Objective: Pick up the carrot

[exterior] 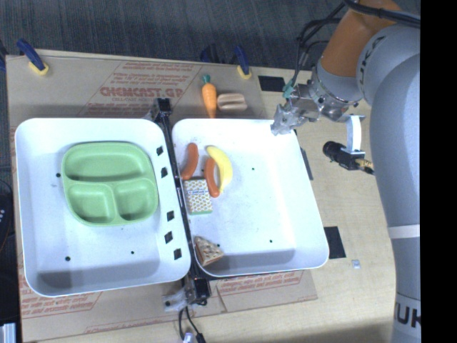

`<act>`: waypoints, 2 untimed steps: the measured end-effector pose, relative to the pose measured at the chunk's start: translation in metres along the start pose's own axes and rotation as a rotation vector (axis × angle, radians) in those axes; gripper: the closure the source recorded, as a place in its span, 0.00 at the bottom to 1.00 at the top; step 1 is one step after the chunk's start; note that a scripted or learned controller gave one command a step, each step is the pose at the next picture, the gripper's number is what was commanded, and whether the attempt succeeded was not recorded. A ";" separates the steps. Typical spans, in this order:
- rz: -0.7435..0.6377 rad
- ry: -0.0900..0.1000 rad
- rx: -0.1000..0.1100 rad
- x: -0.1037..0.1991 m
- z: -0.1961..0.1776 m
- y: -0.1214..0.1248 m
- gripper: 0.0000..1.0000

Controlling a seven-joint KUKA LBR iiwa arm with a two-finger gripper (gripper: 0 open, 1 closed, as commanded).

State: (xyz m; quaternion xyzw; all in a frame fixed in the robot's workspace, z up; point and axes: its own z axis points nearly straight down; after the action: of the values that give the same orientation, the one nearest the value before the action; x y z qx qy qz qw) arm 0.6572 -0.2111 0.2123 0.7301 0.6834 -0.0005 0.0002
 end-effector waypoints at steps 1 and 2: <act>-0.065 0.001 0.005 0.058 0.038 -0.037 1.00; -0.013 0.000 0.000 0.030 -0.096 -0.056 1.00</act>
State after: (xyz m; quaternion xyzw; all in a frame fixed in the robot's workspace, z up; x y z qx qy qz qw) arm 0.6035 -0.1770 0.3081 0.7256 0.6881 -0.0006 0.0000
